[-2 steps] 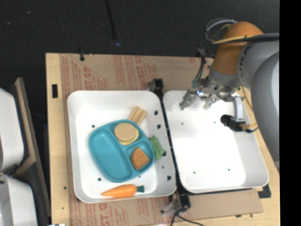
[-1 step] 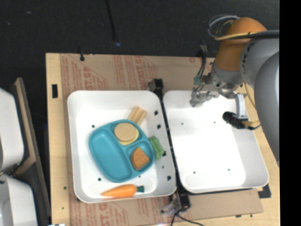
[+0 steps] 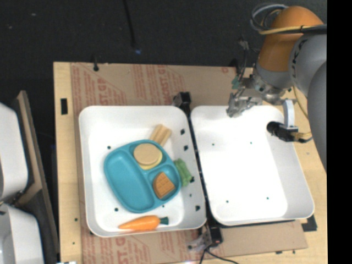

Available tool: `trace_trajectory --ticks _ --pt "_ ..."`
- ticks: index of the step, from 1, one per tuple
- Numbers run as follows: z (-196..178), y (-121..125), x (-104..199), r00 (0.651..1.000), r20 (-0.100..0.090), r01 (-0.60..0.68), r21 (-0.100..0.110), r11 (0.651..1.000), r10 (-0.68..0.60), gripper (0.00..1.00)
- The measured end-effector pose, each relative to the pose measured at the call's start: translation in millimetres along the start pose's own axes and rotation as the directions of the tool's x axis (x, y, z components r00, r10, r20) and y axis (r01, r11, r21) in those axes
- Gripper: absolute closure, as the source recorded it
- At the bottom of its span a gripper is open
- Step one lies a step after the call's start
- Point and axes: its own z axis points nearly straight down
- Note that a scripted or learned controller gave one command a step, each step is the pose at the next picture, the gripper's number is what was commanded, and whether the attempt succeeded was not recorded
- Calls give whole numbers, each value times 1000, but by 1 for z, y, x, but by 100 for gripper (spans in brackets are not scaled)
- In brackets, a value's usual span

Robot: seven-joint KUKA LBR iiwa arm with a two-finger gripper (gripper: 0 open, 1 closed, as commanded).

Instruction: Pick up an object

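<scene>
Well, the gripper (image 3: 237,108) hung over the right bin's (image 3: 250,202) far rim at about eleven o'clock, grasp impossible to tell; over in the left bin (image 3: 93,147) sat a blue tray (image 3: 129,183), carrot (image 3: 140,223) at six o'clock

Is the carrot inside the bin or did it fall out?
Inside. The carrot lies flat on the floor of the left bin, by its near rim, just below the blue tray.
</scene>
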Motion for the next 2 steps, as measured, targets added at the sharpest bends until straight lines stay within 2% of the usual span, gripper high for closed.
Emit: trace_trajectory --ticks 1,2 --pt "-10 0 -1 1000 0 0 3 1000 0 100" --pt "-11 -18 52 1000 -1 3 4 1000 -3 100"
